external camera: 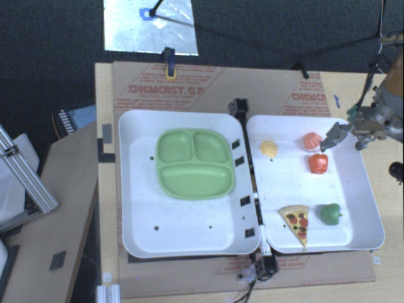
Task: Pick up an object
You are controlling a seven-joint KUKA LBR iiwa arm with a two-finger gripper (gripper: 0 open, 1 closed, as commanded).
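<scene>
From above, the arm comes in at the right edge, and its pincer (346, 139) hangs over the far right part of the right bin (353, 188). The two dark fingers are spread apart with nothing between them, one tip pointing down-left toward the toys, the other out near the bin's right rim. Just beside the left fingertip, on its left, lies a pale red round toy (311, 141); whether the tip touches it cannot be told. A little nearer the camera from that tip, close below it, sits a brighter red tomato-like toy (318, 163). Farther left of the pincer, near the bin's left wall, rests a small yellow toy (269, 148). Well toward the front from the pincer, a green pepper toy (330, 214) lies near the front wall, and a pizza slice toy (297, 222) lies to the left of it. Beyond all these, far left of the pincer, the left bin (136, 201) holds a green divided plate (194, 164) with three compartments, lying flat in the bin's far half.
</scene>
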